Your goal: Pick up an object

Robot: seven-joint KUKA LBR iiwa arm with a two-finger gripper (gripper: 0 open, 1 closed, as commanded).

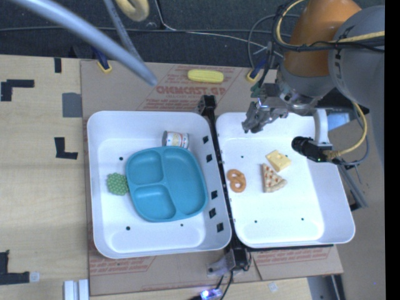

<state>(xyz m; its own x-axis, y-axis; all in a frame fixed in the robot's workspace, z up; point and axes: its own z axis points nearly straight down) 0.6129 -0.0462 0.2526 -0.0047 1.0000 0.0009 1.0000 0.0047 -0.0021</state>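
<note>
Looking down on the bench, we saw two white bins side by side: the left bin (100, 167) and the right bin (325, 217). The arm (325, 36) reached in from the right, its orange band above the wrist, and the gripper (255, 122) hung over the far left corner of the right bin. We could not tell how far the hand was open, nor whether it had anything in it; nothing showed beneath it.

In the right bin lay three small pieces. A brown pretzel (236, 180), looped and knotted, sat near the left wall. Just to its right lay a pizza slice (272, 181), a tan wedge with red spots. A pale yellow cheese block (278, 160) lay just beyond the slice, nearly touching it. All three lay apart from the gripper.

In the left bin a blue tray (166, 184) with three compartments rested tilted. A small can (175, 140) lay on its side just beyond the tray's far edge, and a green knobbly lump (116, 184) sat against the tray's left edge. A yellow banana (205, 76) lay on the cardboard behind the bins.
</note>
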